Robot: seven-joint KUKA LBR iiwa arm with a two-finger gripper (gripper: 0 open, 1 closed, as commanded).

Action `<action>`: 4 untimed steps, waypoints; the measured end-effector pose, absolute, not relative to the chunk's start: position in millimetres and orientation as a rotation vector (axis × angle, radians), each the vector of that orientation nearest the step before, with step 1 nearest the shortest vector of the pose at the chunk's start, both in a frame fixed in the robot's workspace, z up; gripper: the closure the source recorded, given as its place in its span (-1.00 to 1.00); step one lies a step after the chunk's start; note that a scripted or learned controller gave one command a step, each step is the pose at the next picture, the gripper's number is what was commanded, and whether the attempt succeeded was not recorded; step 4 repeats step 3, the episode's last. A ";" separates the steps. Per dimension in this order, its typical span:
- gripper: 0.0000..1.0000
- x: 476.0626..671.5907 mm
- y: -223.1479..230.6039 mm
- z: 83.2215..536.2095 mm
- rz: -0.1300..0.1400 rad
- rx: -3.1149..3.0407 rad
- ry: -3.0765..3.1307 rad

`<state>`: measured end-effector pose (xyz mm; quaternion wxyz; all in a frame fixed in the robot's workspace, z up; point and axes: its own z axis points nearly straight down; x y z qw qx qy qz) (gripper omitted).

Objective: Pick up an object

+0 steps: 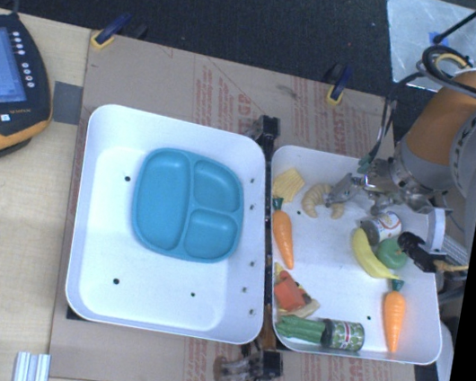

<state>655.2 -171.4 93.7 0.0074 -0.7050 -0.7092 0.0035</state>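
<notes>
Wood surface point(4, 226) with brown mat, dark floor behind. Arm point(445, 130) reaches over right bin point(337, 248); jaws point(347, 191) down near peanut point(316, 199), state cannot tell. Banana point(370, 256) just beside.

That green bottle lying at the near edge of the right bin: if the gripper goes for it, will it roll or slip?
The green bottle lies on its side and looks round, so a nudge would probably roll it. It seems rigid and smooth, possibly slippery. The bin wall beside it may crowd the gripper.
</notes>
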 end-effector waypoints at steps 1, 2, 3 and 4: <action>-1.00 654.9 -168.5 93.8 0.012 -2.210 -2.217; -1.00 654.8 -159.1 93.9 0.015 -2.212 -2.217; -1.00 654.9 -168.6 93.2 0.010 -2.206 -2.217; -1.00 654.9 -168.6 93.2 0.010 -2.206 -2.217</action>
